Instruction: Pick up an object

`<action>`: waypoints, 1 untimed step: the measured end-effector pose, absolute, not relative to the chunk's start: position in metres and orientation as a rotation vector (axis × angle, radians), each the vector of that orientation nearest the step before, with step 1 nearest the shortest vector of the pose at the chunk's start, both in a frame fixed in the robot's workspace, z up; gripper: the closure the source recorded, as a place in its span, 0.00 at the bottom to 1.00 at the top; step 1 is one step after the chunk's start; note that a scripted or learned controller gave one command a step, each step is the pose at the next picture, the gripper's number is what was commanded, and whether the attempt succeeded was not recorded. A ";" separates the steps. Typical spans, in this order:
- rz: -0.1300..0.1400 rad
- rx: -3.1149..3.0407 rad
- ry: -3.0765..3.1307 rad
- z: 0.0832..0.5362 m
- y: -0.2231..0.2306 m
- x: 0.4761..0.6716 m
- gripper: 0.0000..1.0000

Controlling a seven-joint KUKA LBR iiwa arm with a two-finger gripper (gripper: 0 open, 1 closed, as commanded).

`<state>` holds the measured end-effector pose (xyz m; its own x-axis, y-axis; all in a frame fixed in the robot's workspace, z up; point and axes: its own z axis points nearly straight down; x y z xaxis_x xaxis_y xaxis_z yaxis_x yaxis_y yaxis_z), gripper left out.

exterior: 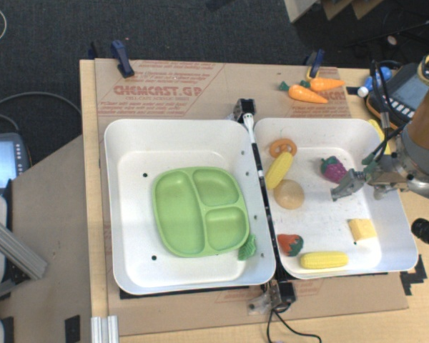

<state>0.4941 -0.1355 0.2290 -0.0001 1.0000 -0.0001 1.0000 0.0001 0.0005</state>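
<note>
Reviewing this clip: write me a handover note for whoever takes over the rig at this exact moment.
Gripper: low over the right bin, just below the purple toy; nothing visible between its fingers, and open or shut cannot be told.
Right bin contents: corn cob, orange ring, beige ball, yellow block, red pepper, second corn cob.
Left bin: green divided plate.
Two carrots lie on the board behind the bins.
Done: nothing lifted.
Left: grasp and raise one object.
</note>
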 end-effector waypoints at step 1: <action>-0.008 2.225 2.228 0.083 -0.155 0.559 0.00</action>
